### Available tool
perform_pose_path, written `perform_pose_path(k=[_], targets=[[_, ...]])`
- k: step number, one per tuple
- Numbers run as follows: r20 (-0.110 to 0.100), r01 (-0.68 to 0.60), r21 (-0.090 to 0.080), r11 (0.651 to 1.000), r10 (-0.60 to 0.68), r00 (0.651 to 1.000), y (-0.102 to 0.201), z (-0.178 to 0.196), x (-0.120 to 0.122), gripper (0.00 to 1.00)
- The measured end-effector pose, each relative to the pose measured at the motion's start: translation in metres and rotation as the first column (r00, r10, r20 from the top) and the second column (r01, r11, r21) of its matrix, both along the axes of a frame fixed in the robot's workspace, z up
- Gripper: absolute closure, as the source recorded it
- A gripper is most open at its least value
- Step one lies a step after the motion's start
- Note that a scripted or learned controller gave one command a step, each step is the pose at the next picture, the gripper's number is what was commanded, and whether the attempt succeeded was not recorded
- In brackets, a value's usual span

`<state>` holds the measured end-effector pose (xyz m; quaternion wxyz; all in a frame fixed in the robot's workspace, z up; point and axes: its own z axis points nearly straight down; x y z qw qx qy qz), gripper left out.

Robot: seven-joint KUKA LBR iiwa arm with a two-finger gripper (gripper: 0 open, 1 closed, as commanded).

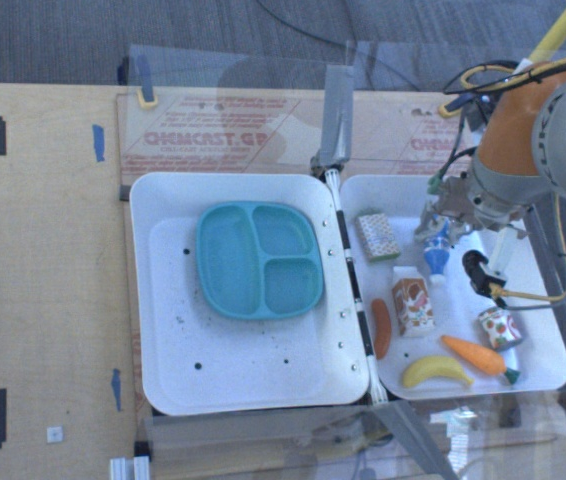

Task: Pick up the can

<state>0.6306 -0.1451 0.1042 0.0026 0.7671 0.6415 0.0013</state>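
The can, with a brown and white label, lies in the middle of the right bin. My gripper hangs over the upper middle of that bin, above and a little right of the can and apart from it. A small blue bottle sits right below the gripper's tip, between it and the can. The grey arm with its orange band comes in from the upper right.
The right bin also holds a patterned block, a sausage, a banana, a carrot and a small patterned cup. A teal divided plate lies in the left bin. A black cable dangles near the gripper.
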Motion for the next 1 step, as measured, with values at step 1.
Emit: perform_pose_path(k=[1], targets=[[-0.003,-0.011,0.001,1.0,0.011,1.0,-0.0066,0.088,0.0025,1.0]])
